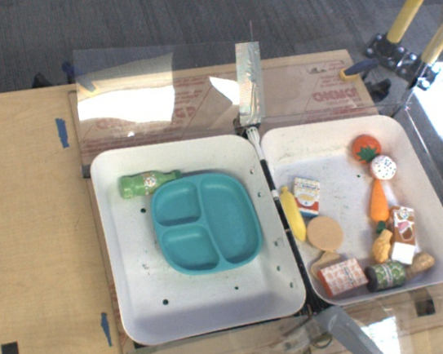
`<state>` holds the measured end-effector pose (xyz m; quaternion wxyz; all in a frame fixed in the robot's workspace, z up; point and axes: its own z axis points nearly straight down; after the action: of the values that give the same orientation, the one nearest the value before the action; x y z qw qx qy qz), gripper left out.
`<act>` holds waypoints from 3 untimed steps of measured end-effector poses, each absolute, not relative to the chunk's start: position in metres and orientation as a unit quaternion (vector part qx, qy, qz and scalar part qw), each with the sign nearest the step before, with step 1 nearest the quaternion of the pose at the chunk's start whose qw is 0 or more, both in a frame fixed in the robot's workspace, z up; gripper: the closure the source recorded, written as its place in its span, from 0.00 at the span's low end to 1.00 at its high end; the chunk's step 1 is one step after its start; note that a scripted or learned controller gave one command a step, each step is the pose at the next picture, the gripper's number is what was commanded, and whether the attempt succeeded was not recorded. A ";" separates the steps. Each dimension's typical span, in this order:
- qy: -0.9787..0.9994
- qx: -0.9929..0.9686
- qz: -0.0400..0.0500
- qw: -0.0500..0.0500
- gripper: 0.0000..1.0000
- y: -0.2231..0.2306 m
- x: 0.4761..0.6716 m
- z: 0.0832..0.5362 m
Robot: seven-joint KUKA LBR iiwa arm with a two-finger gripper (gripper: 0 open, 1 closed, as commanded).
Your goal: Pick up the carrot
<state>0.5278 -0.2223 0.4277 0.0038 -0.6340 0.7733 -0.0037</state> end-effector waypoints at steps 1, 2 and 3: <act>0.584 -0.812 0.001 0.001 1.00 -0.223 0.480 0.374; 0.555 -0.832 0.007 0.002 1.00 -0.210 0.484 0.186; 0.490 -0.872 -0.004 0.002 1.00 -0.208 0.540 0.290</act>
<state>0.5396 -0.2083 0.2896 0.0022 -0.8716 0.4902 -0.0035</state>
